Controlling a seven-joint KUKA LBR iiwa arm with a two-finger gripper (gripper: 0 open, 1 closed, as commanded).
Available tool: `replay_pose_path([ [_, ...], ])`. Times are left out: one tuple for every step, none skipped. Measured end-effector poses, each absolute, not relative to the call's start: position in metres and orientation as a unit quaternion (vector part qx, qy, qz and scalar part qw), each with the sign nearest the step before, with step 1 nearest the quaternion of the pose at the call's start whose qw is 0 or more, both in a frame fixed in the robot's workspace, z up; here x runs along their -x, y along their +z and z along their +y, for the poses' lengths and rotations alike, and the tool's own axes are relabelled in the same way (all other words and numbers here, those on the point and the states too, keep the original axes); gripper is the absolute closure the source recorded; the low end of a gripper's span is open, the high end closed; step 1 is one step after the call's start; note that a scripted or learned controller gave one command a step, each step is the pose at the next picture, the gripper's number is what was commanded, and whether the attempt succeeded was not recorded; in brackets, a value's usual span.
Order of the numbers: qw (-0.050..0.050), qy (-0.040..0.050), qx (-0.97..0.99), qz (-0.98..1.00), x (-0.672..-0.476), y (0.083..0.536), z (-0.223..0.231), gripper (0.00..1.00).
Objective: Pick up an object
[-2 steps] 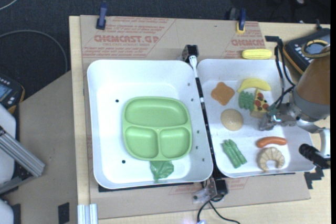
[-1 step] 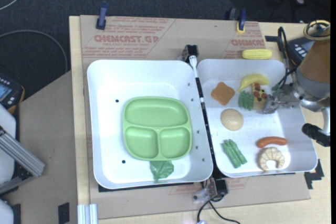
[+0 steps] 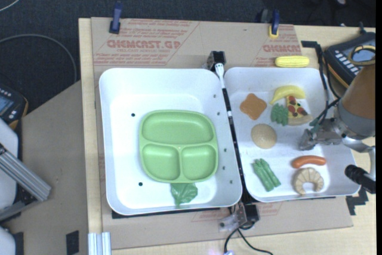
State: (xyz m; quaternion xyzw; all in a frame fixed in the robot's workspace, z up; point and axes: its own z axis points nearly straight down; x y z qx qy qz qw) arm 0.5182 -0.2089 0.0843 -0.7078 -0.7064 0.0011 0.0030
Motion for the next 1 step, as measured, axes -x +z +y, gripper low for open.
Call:
replay_pose_path([
  [0.0,-0.0018,0.706,-0.709,-0.5899,0.085,-0.2211,1.0],
])
